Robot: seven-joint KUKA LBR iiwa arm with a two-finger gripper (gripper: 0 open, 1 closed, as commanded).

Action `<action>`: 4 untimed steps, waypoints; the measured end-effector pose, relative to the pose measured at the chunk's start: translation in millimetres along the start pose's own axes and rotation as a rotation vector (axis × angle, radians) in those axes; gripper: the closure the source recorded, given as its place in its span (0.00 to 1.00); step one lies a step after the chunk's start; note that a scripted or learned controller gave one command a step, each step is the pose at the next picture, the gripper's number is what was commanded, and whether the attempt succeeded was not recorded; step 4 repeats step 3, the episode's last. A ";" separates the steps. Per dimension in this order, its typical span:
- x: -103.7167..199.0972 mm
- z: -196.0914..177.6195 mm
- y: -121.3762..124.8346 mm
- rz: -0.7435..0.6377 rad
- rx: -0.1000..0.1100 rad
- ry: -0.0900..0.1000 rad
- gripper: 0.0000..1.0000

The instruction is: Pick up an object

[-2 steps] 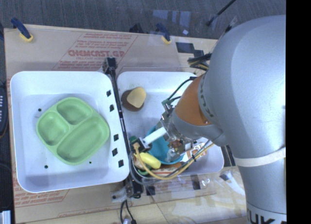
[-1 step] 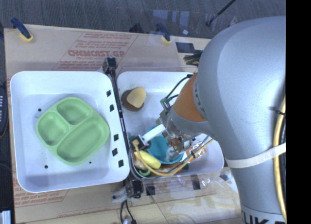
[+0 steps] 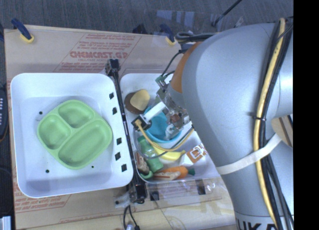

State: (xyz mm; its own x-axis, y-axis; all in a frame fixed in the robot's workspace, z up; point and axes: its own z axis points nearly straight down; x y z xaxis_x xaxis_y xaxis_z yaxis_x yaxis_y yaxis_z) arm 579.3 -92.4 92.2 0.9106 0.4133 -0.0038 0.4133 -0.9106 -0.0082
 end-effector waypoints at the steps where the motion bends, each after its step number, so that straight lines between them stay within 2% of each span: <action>1: -78.4 -2.1 -14.5 0.210 -0.006 0.015 0.00; 2: 1.9 0.1 -1.6 0.212 0.002 0.001 0.00; 3: -74.9 -0.9 -2.8 0.214 0.003 0.003 0.00; 4: -74.9 -0.9 -2.8 0.214 0.003 0.003 0.00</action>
